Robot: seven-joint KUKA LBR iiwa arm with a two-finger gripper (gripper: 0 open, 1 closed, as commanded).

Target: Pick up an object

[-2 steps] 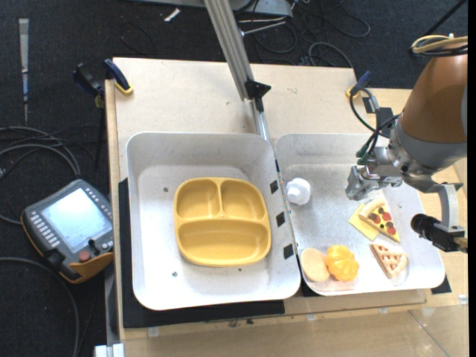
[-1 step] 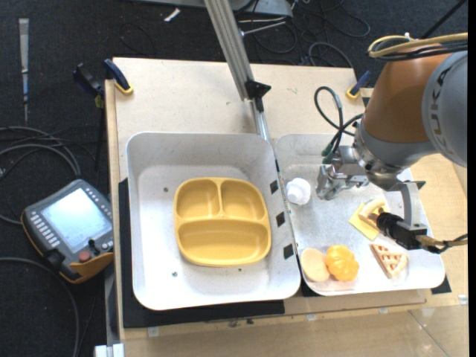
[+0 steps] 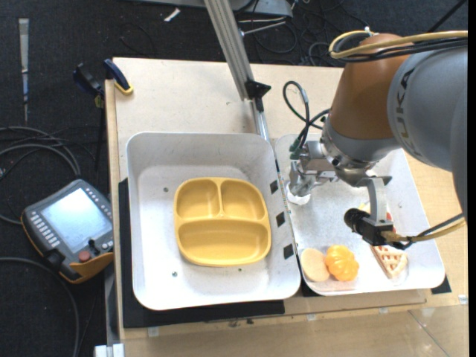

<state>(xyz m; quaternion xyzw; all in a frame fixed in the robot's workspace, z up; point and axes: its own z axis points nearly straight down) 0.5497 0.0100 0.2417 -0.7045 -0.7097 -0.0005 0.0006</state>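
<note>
Pendant: a grey handheld control unit with a screen [image 3: 68, 229] lies on the dark floor, off the bench's left edge.
Clamp: a blue and yellow clamp [image 3: 111, 76] sits at the bench's far left corner.
Left bin: the shallow white bin on the left [image 3: 149, 162] carries a yellow plastic divided plate [image 3: 222, 220], flat in its middle, three compartments showing.
Pole: a slanted grey metal pole [image 3: 232, 43] runs from the far edge down to the gap between the bins.
My hand: my two-finger gripper [image 3: 300, 188] points down over the far left corner of the shallow white bin on the right [image 3: 416, 207], near a small pale thing on the floor there that I cannot make out; I cannot tell how it stands.
Near edge of right bin: a pale beige rounded piece [image 3: 314, 265] touches a small orange pumpkin-shaped toy [image 3: 342, 262].
Near right corner: a toy pizza slice with a red lattice top [image 3: 390, 260], just beside a black part of my arm.
</note>
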